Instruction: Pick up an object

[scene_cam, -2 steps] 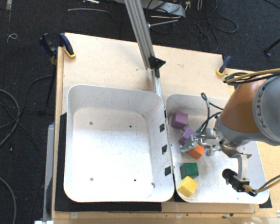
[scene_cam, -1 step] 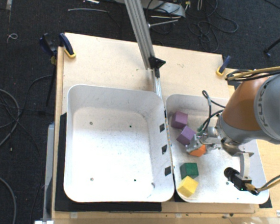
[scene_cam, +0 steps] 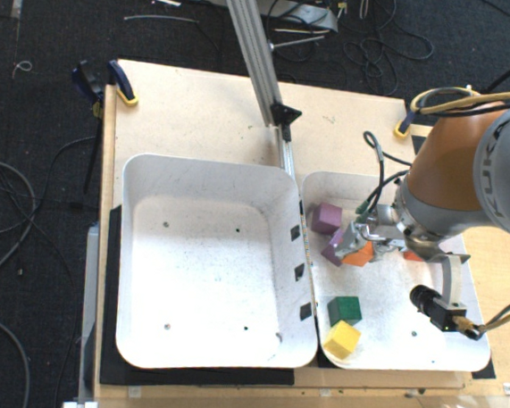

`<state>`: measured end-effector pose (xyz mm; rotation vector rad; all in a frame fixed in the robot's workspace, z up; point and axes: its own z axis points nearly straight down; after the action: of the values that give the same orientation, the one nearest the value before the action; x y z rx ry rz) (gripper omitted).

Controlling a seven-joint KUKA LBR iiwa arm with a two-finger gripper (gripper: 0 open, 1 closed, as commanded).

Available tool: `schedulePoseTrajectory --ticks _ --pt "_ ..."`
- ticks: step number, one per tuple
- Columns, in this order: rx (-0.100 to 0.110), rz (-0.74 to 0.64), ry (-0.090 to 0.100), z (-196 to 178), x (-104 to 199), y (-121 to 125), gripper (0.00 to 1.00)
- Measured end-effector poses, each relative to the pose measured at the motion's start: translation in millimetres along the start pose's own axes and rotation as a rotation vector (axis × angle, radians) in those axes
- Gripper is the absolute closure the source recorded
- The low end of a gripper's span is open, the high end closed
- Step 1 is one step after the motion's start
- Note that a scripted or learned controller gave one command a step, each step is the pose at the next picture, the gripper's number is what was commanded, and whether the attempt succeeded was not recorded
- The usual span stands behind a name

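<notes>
Right bin (scene_cam: 456, 357): green block (scene_cam: 345, 307), yellow block (scene_cam: 342, 340).

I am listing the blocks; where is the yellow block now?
The yellow block lies in the right bin, near its front edge, just in front of the green block.

Metal rail (scene_cam: 256, 51), floor cables (scene_cam: 5, 192), clamp (scene_cam: 105, 81)

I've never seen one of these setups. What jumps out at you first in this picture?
The big grey and orange arm reaching in from the right, with its gripper down in the right bin among a purple block and something orange. Nearer the front of that bin sit a green block and a yellow block. The left bin beside it is plain white.
</notes>
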<state>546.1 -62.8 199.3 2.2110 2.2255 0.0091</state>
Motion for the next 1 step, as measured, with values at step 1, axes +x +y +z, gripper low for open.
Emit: schedulePoseTrajectory --ticks 1 --pt "0.005 -0.004 0.003 -31.0 84.9 7.1 1.00"
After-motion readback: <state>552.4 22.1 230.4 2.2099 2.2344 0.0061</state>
